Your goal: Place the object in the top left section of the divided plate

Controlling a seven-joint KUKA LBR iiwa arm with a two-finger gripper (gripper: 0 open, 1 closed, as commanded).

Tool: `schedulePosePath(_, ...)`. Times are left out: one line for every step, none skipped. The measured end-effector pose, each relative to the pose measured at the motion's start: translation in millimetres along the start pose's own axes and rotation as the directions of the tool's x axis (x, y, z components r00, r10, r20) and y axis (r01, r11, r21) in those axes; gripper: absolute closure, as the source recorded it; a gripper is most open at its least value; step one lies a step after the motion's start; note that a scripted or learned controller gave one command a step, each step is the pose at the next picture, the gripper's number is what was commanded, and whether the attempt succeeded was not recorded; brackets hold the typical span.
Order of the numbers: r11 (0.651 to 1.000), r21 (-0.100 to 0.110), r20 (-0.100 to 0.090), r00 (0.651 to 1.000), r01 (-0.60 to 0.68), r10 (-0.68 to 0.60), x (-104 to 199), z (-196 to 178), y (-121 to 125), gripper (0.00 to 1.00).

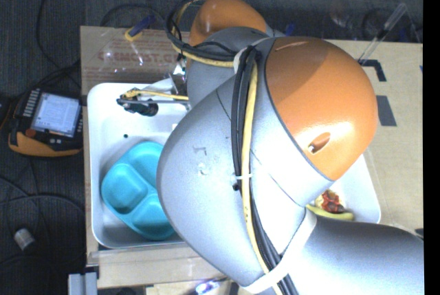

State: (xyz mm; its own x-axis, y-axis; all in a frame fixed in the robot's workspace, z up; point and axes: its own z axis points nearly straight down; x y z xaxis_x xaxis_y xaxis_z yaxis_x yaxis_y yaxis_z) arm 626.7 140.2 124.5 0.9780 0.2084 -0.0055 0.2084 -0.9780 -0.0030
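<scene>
From my remote console, arm (227, 170) body: smooth matte grey shell, rounded link housings. 2 orange areas: 1 large glossy dome cap, centre-right of frame, with a small oval slot near its lower edge; 1 smaller orange cap at upper centre. I see a bundle of black and yellow cables running down the middle of the grey casing, held by a white tie at mid-frame, and looping in a black coil at upper centre. Faint embossed mark on grey shell, centre-left.

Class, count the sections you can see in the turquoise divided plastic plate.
2: in the turquoise divided plastic plate, one section upper right, one lower left; the grey arm may hide more.
</scene>
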Motion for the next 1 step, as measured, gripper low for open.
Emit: schedulePosePath(1.000,0.012,0.002,1.000,0.008,-0.008,20.1,-24.2,19.2,1.00)
